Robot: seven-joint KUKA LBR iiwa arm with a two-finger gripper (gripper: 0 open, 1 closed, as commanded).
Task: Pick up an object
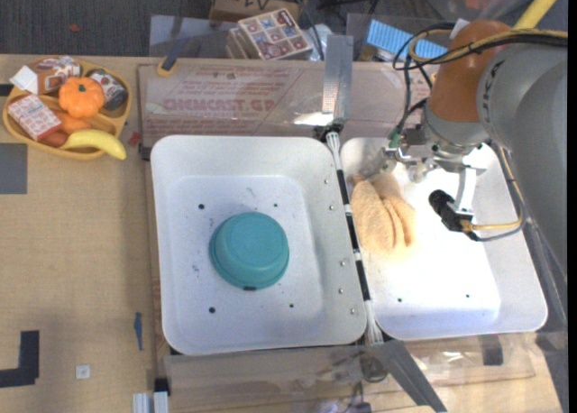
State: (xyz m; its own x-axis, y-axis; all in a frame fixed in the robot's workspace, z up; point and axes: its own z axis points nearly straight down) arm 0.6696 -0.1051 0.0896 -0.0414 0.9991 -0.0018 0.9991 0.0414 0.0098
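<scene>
A tan, bread-like soft object (382, 214) lies in the right bin (469, 312), against its left wall. A teal bowl (251, 250) sits upside down in the middle of the left bin (180, 177). My gripper (411, 157) hangs over the far left part of the right bin, just beyond the far end of the tan object and very close to it. The wrist with its orange band (464, 68) rises above it. A black cable part (444, 206) hangs to the right of the tan object.
A yellow dish (18, 123) with a banana, a small pumpkin and other toy food stands on the bench at the far left. A metal divider (347, 222) runs between the bins. The arm's grey body (536, 114) overhangs the right bin's far right corner.
</scene>
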